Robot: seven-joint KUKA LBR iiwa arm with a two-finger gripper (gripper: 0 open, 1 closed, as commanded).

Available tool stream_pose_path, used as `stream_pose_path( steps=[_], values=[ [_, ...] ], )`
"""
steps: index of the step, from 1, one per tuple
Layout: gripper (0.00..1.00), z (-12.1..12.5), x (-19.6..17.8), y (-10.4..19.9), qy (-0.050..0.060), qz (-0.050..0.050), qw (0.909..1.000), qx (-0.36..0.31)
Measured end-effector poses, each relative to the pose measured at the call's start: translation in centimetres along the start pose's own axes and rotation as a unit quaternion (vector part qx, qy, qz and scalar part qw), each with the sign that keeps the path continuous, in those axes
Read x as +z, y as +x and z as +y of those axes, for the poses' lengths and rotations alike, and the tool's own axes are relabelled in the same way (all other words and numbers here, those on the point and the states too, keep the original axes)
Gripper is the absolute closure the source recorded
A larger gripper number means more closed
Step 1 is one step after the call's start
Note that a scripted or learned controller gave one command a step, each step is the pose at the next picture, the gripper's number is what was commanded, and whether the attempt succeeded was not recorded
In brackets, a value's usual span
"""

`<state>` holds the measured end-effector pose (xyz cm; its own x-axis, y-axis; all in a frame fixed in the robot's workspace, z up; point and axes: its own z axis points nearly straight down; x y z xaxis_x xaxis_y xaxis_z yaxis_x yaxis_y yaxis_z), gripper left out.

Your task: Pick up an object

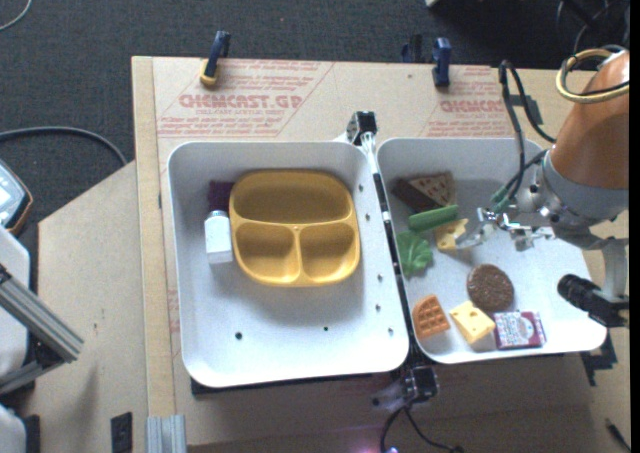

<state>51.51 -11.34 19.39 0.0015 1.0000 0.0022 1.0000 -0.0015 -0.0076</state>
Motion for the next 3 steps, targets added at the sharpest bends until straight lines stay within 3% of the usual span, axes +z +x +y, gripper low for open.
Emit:
stream_pose_path(
  steps=[2, 3],
  values=[
    [0.00, 0.8, 11.0, 0.4, -0.004, -0.001, 1.0000, 0.000],
    [1.00, 1.1, 9.5, 0.2, -0.009, -0.004, 1.0000, 0.001]
  ],
)
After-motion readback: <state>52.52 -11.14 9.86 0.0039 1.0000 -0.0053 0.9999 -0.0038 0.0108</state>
